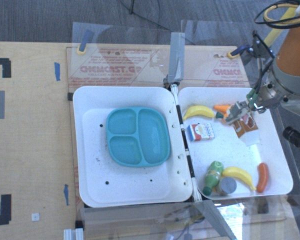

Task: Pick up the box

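Observation:
The box (201,131) is small, white with red and blue print, and lies flat in the right bin (282,184) near its left wall. My gripper (236,113) hangs to the right of the box and a little farther back. It is over the spot where an orange carrot (221,108) meets a brown packet (246,126). A clear gap separates the gripper from the box. The grey arm with its orange band (292,54) reaches in from the upper right.
A yellow banana (199,112) lies just behind the box. At the front of the right bin are a green bottle (213,175), a grey cap (227,185), a second banana (240,175) and a red sausage (262,177). The left bin (90,184) holds a teal divided plate (138,136).

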### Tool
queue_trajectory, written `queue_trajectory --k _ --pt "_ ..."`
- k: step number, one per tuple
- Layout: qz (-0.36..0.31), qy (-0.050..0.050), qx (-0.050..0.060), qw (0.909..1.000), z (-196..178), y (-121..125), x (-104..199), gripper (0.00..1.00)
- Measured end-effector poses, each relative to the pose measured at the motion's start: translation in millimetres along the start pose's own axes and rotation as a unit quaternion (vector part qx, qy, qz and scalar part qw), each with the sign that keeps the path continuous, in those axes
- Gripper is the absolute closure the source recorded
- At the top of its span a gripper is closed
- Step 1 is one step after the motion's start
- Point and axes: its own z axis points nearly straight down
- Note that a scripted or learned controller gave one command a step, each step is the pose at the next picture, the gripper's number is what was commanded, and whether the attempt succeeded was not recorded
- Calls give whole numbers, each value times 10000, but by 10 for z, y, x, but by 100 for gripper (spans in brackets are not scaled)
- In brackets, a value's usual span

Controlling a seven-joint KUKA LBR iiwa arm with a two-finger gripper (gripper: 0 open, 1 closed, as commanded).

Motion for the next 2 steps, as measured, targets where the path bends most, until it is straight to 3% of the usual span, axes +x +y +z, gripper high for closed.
queue_trajectory --k 1,2 --pt "-11 2 3 10000 1 5 11 0" --pt "-672 25 17 9977 1293 -82 295 0"
